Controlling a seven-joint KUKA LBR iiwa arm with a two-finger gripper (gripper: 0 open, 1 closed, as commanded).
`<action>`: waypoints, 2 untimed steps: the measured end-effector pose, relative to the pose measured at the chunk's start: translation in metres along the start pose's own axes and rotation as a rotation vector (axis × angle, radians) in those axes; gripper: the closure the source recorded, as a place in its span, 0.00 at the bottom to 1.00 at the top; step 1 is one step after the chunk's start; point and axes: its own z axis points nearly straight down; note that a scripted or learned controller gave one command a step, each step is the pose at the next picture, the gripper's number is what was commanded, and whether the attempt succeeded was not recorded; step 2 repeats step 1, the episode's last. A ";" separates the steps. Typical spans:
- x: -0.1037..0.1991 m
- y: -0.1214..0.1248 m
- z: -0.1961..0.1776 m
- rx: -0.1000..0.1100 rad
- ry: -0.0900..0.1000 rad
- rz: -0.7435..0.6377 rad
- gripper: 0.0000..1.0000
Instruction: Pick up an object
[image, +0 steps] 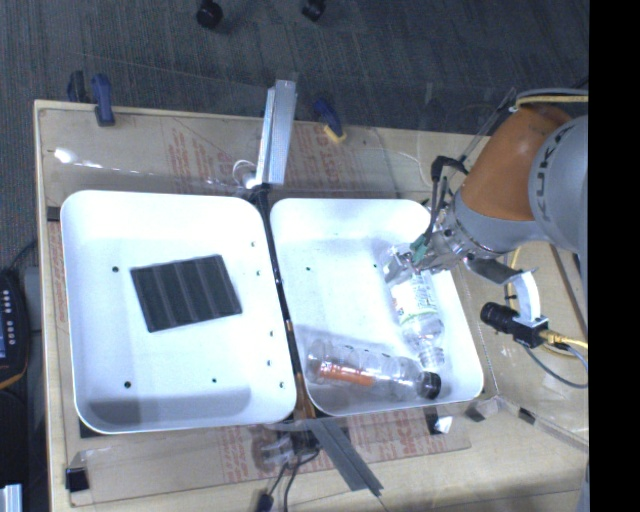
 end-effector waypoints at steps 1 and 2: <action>0.000 0.000 0.000 0.000 0.000 0.000 0.00; 0.000 0.000 0.000 0.000 0.000 0.000 0.00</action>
